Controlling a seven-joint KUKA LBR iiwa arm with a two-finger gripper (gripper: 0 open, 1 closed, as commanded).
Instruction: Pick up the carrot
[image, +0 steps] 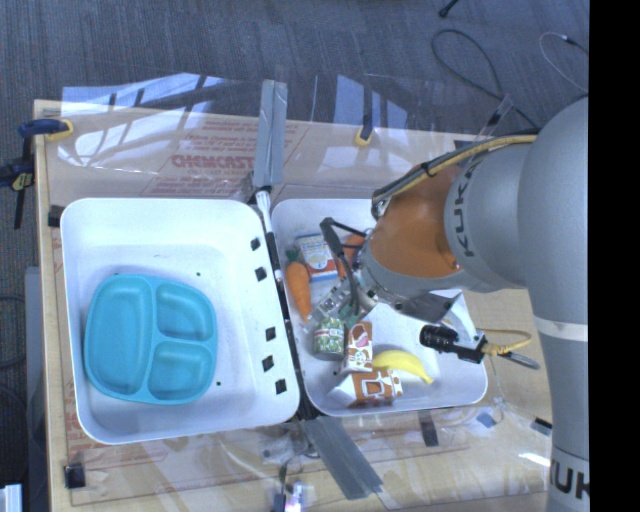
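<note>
Right white plastic bin (460, 392) packed; we can't tell gripper (345, 295) jaw state, might snag clutter beside orange tapered carrot (298, 288) at left wall.

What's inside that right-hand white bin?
The right bin holds a carrot, a banana, small cartons and a packet. The arm covers the bin's far right part.

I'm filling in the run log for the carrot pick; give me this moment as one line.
phase: reaching | gripper: low in right bin, just right of carrot | carrot: lying by bin's left wall, not held | banana: nearer front
</note>
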